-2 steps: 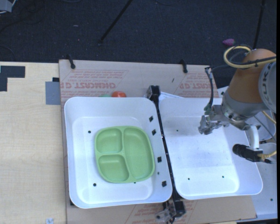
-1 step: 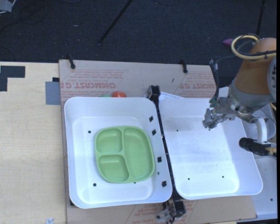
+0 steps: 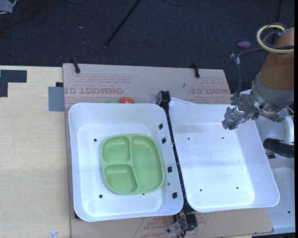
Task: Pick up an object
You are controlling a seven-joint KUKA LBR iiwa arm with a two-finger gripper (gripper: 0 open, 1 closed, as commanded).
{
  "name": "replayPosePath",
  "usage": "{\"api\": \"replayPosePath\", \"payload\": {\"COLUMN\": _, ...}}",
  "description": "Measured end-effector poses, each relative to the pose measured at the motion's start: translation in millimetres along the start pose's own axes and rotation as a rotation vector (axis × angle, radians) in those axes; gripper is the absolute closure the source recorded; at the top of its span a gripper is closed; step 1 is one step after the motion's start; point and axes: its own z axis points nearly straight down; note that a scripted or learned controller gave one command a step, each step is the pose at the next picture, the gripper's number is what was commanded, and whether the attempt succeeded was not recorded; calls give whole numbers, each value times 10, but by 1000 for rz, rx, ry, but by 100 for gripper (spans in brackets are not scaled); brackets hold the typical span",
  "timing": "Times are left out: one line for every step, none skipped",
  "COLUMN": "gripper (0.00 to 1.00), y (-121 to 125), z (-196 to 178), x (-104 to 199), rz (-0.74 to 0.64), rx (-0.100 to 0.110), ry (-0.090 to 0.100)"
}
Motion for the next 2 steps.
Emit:
{"api": "replayPosePath", "payload": {"gripper": 100, "y": 4, "z": -222, "x": -11, "rz": 0, "rx": 2, "ry": 1}}
{"api": "replayPosePath", "payload": {"gripper": 100, "y": 108, "z": -218, "x": 542, "rz": -4, "rx": 4, "ry": 3}}
